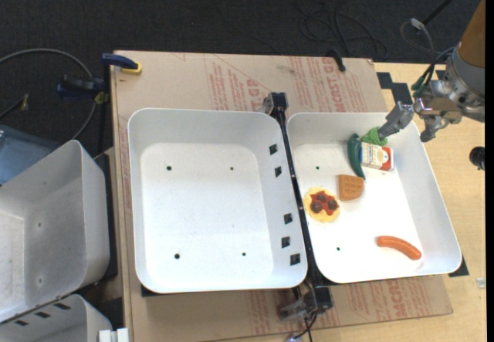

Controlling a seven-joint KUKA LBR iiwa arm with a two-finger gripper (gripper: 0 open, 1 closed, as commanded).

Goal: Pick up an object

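Observation:
The right bin (440, 201) holds several small items. A curved green vegetable (355, 152) lies beside a small white and red carton (377, 157) near the bin's back. Nearer the middle are a tan biscuit (350, 187) and a round tart with dark berries (323, 204). An orange sausage (399, 247) lies toward the front right. My gripper (411, 126) hangs over the bin's back right corner, just right of and above the carton. It is open, with nothing between its fingers; the left fingertip (388, 126) points toward the green vegetable's upper end.
The left bin (139, 178) sits against the right one, with a black divider strip (287, 178) between them. Both rest on a cardboard sheet (201, 78). A grey tub (38, 225) stands at the far left, and cables cross the dark floor behind.

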